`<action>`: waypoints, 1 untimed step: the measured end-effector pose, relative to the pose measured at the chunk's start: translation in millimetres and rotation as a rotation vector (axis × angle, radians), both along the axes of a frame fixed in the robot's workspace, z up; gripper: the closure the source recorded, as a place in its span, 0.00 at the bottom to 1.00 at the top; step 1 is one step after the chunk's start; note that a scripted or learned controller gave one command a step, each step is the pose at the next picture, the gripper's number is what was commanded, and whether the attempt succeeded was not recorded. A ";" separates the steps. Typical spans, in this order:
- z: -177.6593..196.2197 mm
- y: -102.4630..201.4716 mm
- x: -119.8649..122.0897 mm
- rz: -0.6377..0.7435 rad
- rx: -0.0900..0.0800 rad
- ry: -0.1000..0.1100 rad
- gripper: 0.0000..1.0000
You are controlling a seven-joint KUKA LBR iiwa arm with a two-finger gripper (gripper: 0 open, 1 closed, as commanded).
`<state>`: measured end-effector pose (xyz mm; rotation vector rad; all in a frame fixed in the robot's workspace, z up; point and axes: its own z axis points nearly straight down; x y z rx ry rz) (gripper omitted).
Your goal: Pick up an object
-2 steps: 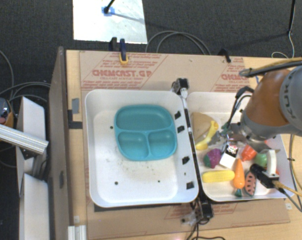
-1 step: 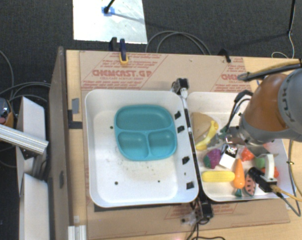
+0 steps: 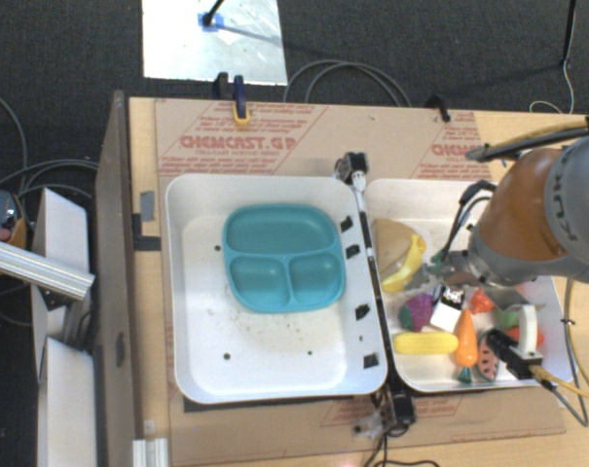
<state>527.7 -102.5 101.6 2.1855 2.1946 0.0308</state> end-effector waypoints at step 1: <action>-1.0 3.6 -9.6 -0.002 0.001 -0.002 0.00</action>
